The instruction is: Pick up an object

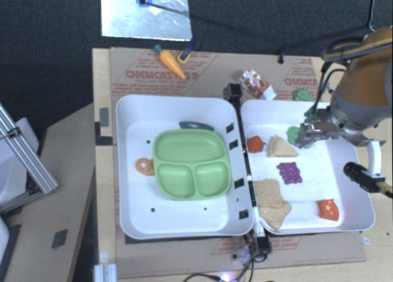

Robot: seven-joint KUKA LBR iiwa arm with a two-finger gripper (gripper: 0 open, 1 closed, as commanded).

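I see the gripper low in the right bin, at its 11 o'clock corner, beside a green toy; whether it is clenched or released I cannot tell. Nearby lie a sandwich wedge, tomato and purple grapes.

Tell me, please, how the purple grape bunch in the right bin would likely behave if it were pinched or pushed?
The purple grape bunch looks like a small moulded toy, so it is probably light and stiff. Its knobbly surface may give uneven finger contact. It lies flat on the smooth floor of the right bin, so a push would likely slide it rather than roll it.
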